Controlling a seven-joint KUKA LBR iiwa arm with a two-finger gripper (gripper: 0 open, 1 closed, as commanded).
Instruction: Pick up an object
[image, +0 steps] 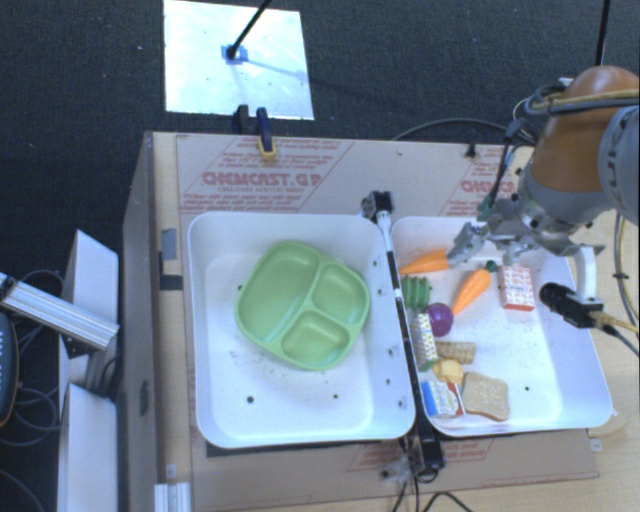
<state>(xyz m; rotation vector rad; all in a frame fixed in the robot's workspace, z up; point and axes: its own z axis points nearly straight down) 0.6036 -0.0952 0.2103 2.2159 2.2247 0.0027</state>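
Over the right bin (600, 395) your gripper (487, 243) hangs just above two carrots (472, 289) — you're at the approach step, I judge, nothing visibly held, grip unreadable from here — so next you'd need a straight descent onto one carrot

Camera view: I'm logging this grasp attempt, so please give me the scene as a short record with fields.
left bin: holds a green divided plate
right bin: holds toy food
toy food: two carrots, purple onion, cracker, bread slice, small red-and-white carton
end effector: low over the right bin's far end, near the carrots
grasp: none visible
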